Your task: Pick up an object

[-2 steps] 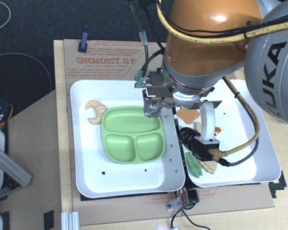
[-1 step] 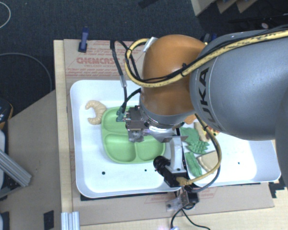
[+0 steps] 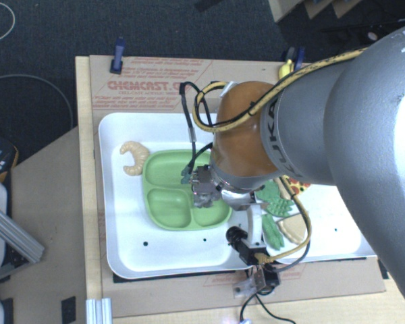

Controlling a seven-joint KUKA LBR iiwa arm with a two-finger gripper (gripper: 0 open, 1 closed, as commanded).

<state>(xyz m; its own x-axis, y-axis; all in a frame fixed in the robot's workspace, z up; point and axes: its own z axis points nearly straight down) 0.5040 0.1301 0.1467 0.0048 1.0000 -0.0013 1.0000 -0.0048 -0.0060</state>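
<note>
From above, we see the grey arm (image 3: 337, 113) reach in from the right and hang low over the left bin (image 3: 121, 241), its orange band (image 3: 239, 137) covering much of that bin's right half. The gripper (image 3: 204, 189) sits at the right edge of a green divided tray (image 3: 165, 187), which lies flat in the bin's middle; we cannot tell how the gripper is set, as the wrist hides it. A tan croissant toy (image 3: 133, 156) lies just beside the tray's upper left corner, on the bin floor. Past the divider, in the right bin (image 3: 344, 241), we make out green leafy pieces (image 3: 273, 214), partly under the arm. Yellow and black cables (image 3: 202, 110) loop from the wrist. Both bins rest on a cardboard sheet (image 3: 155, 79) with red print.
</note>
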